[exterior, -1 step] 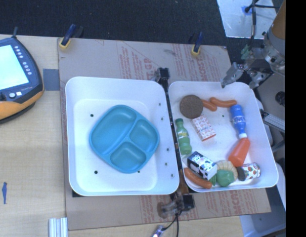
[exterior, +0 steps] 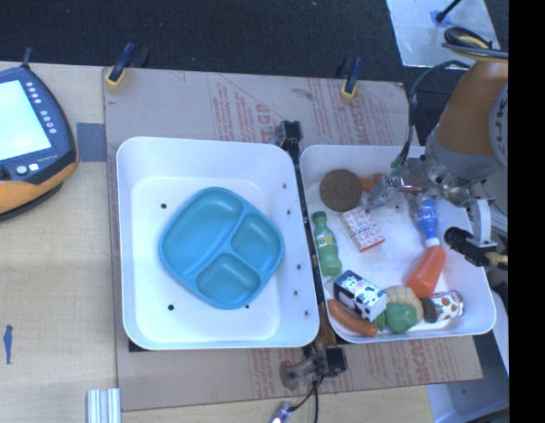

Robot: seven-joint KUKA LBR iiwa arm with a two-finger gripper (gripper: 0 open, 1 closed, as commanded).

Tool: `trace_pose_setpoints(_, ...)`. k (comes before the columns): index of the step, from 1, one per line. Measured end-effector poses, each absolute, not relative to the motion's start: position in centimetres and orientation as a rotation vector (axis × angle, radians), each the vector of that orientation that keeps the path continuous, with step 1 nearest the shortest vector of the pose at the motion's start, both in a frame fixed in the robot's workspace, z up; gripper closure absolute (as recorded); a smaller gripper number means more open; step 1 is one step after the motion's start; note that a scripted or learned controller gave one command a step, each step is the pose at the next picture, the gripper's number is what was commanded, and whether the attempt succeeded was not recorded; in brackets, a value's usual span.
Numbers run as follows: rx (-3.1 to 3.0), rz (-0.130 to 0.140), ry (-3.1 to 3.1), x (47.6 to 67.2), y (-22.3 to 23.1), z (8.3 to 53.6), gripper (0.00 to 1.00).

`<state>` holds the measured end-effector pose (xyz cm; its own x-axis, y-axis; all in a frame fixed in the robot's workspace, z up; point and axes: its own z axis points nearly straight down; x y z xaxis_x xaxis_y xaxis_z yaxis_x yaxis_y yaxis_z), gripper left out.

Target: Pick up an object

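Fingers hard to read from where I stand: the gripper (exterior: 397,183) hangs low over the right bin (exterior: 483,324), and I cannot tell whether it is spread or clenched. Just left of it lies a brown disc (exterior: 341,189), with a small red-and-white packet (exterior: 364,230) below that. An orange bottle (exterior: 427,270) sits further down, well apart. Across the divider, the left bin (exterior: 140,236) carries a blue tray (exterior: 221,247).

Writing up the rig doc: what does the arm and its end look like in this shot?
The arm has a rounded orange band above a grey wrist section. Below it sits a metallic silver-grey gripper assembly. A black cable loops beside the arm, and a black part juts out by its lower side.
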<state>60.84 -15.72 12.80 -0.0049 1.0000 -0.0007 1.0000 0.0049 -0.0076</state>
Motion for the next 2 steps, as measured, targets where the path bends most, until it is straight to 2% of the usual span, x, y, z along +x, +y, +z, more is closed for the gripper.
trace_pose_setpoints(1,-2.219,-0.003,-2.231,55.8,-16.8,9.6,0.0)
trace_pose_setpoints(2,-2.221,-0.003,-2.233,56.7,-14.1,9.6,0.0)
